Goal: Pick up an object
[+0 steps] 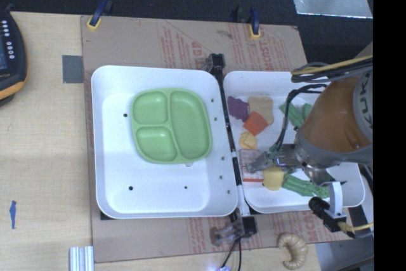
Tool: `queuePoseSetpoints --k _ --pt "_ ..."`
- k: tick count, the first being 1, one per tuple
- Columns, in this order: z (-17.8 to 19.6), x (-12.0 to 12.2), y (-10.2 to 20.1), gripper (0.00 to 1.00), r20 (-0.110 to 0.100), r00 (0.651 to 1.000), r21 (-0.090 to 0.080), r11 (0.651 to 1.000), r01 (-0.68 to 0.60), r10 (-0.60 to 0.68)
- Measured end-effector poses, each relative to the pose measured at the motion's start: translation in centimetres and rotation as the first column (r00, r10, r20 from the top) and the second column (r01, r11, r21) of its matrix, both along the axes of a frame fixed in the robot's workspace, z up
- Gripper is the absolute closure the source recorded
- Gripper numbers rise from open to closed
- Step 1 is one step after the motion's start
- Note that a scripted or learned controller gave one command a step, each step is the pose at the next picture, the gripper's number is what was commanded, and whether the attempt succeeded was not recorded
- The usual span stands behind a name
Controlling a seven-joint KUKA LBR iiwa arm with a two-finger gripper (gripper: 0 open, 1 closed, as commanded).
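The grey arm with its orange band reaches in over the right-hand shallow white bin [254, 205], and the two-finger gripper [265, 163] sits low among the small toys there. How wide the claw stands cannot be told, since the wrist body covers much of it and the metal parts blur together.

Just below the gripper lies a small pale yellow rounded toy [273, 179], touching or nearly touching a green elongated toy [304, 187] that runs off to the right beneath the arm. This yellow piece looks the likeliest target. Further up the bin sit a purple lumpy toy [238, 107], a beige block-shaped toy [261, 107], an orange wedge-shaped toy [255, 123] and a small yellow chunk [248, 141], all close together.

The left-hand white bin [114, 193] holds a light green divided plastic plate [171, 125].

To do the pick well, the claw should centre over one toy alone, probably the pale yellow one, and come down so that it does not also catch the green piece beside it. A rounded toy may squirt out sideways, so a slow, square closure seems wise before any lift.
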State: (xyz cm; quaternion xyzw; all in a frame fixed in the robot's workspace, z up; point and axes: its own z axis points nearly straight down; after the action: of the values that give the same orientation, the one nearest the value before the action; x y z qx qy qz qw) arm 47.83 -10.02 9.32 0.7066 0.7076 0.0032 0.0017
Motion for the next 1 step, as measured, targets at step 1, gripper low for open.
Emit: queuePoseSetpoints --k 1 --pt "16.23 7.46 -5.15 0.00 0.013 1.000 -0.010 1.000 -0.002 0.002"
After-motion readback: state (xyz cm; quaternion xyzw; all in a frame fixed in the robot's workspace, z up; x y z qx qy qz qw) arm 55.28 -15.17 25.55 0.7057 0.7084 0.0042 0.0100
